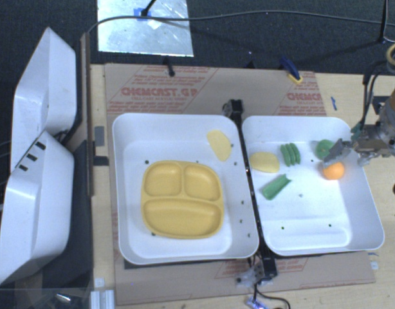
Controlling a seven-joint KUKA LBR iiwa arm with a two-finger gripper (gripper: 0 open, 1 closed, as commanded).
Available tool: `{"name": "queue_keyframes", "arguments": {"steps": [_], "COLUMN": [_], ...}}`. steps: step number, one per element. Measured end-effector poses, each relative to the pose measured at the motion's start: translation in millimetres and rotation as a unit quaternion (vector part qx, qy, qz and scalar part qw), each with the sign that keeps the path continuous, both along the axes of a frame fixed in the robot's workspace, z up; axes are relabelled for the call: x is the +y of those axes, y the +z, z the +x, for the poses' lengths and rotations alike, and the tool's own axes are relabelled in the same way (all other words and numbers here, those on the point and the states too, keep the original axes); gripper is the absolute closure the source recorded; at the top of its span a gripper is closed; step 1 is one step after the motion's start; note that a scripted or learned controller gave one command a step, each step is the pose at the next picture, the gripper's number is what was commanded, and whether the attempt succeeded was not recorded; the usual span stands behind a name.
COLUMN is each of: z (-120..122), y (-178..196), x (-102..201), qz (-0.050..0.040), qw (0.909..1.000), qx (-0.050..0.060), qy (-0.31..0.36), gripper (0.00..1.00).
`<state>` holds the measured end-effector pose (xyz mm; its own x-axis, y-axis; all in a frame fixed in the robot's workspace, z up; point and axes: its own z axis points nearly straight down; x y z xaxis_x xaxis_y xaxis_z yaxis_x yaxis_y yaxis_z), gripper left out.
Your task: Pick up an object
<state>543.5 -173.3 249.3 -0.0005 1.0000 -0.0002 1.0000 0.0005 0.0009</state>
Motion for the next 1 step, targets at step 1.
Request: {"name": "queue_keyframes", "arguments": {"steps": [1], "z": [-11.7], "y": [61.2], "x": [29.8], "qz": [-0.0001], "qw": [1.0000], "qx": [-0.003], "qy": [0.001], "gripper": [0.00]}}
